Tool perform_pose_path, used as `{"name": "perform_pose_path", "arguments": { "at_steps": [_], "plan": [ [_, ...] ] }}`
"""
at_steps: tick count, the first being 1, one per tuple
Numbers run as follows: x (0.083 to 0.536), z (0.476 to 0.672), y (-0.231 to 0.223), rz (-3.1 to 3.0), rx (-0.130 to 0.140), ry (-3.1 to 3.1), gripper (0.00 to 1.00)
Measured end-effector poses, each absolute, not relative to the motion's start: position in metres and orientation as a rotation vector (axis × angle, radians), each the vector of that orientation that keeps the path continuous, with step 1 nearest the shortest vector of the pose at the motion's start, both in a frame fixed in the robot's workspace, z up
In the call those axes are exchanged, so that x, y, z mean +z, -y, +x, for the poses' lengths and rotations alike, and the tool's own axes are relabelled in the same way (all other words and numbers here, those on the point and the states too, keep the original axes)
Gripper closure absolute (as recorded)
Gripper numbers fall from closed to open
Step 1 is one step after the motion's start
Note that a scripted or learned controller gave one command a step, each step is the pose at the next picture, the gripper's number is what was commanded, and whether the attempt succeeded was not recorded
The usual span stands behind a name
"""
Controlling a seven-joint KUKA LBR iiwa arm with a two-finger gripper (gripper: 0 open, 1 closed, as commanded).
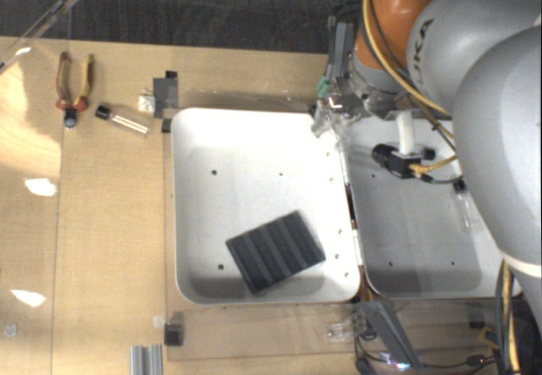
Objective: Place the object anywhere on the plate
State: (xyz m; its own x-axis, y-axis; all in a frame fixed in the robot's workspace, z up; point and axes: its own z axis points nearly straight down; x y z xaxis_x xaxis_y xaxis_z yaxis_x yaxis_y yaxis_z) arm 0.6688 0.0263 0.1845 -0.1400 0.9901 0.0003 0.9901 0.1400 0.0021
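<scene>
The hand [332, 115] hangs over the far rim between the two white bins, at the left bin's [190, 195] far right corner; whether it is released or clenched I cannot tell, and nothing is visible in its grip. The only loose thing in the bins is a dark ribbed rectangular block [276, 251], probably the task's object, though no plate can be made out. It lies well toward the camera from the hand and a little left, flat on the left bin's floor near the near wall. Its long axis runs diagonally, right end tilted farther away. Pliers [73, 85] rest on the worktop [110, 221], far left of the hand.
</scene>
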Motion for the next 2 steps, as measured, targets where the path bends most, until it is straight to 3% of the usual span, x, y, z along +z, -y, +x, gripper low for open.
{"name": "perform_pose_path", "arguments": {
  "at_steps": [1, 2],
  "plan": [
    [0.185, 0.665, -0.090, 1.978, 0.005, -2.438, 1.00],
    [0.117, 0.659, -0.168, 2.389, -0.002, -2.042, 1.00]
  ]
}}
